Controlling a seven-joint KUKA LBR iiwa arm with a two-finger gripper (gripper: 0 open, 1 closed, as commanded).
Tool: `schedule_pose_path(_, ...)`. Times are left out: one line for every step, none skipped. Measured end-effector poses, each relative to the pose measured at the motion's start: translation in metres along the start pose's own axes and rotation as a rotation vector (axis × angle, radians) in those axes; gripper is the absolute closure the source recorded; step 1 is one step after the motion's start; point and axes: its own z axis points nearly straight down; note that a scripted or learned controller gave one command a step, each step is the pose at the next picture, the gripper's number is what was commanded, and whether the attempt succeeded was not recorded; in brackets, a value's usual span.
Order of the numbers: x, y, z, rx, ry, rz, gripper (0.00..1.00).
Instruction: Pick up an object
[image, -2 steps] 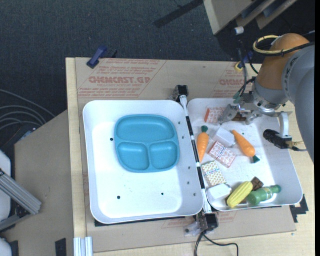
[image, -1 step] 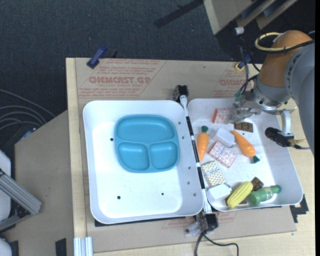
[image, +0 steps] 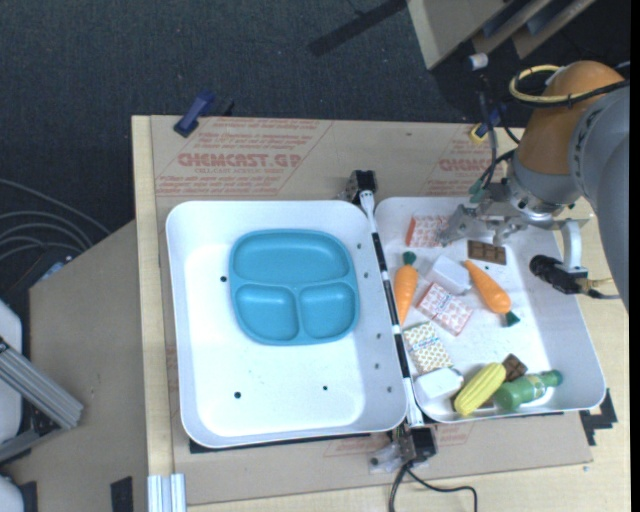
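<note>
Across the bench (image: 300, 150), two shallow white bins sit side by side under the slanted camera. At nine o'clock lies the left bin (image: 200, 400), carrying a blue divided plate (image: 294, 284) and little else. At three o'clock the right bin (image: 570, 345) holds all the small things. The arm (image: 565, 120) reaches in from two o'clock, grey with its orange band, and its gripper (image: 487, 222) hangs low over the bin's far end, near twelve o'clock of that bin. Whether it is open or closed I cannot tell, and nothing can be seen held in it.

Down the bin by size: one carrot (image: 404, 290) lies against the dividing wall at nine o'clock of the bin; a second carrot (image: 490, 288) lies slanted near the middle. A green bottle (image: 525, 390) and a yellow corn cob (image: 479, 387) lie together at six o'clock, touching or nearly so. Patterned packets follow, one (image: 445, 307) at centre, another (image: 427, 346) below it, a reddish one (image: 425, 230) just beside the gripper at its nine o'clock. A white block (image: 451, 272) sits between the carrots, and a small brown piece (image: 487, 252) lies just under the gripper.

No object is named, so the nearest candidates are likely the brown piece or the reddish packet. The risk, as I judge it, comes from flatness and crowding: a thin packet could slip away from a closing gripper, and a descent slightly off could nudge the white block or the second carrot instead of seizing anything
</note>
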Motion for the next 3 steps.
schedule_pose_path(0.012,-0.036,0.012,-0.003,0.001,0.004,0.00)
schedule_pose_path(0.012,-0.036,0.001,-0.005,0.000,0.004,1.00)
schedule_pose_path(0.084,0.001,-0.126,-0.009,0.001,0.002,1.00)
